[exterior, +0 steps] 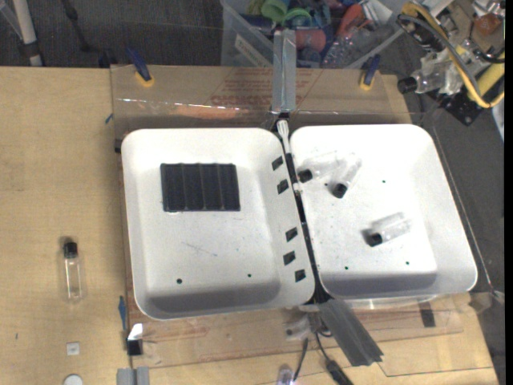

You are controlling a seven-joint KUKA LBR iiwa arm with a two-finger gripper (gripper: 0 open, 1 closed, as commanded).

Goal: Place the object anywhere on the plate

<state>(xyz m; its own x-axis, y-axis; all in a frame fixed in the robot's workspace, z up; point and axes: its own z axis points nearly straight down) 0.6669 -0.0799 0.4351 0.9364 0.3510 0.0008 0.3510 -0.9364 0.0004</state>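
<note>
Right, I'm at the very start of this one: nothing has been lifted yet. The black ribbed rectangular plate [200, 187] lies flat in the left white bin [144, 287] with nothing on it. The candidates sit in the right white bin [453, 271]: a small clear plastic vial with a black cap [386, 229] lies on its side near the middle, and a cluster of clear vial pieces [330, 169] lies toward the divider. That could be one vial or two, since the glare blurs them. Another clear black-capped vial [72, 269] rests out on the wooden bench [48, 135], well apart from both bins.

Whether the fingers are open or closed, I cannot tell from this shot. I judge the next move is a descent onto the lone vial, fingers set across its narrow body, then a carry over the divider.

As for writing, there's faint reddish print on the clear sheet [256, 87] behind the bins, too washed out to read.
</note>
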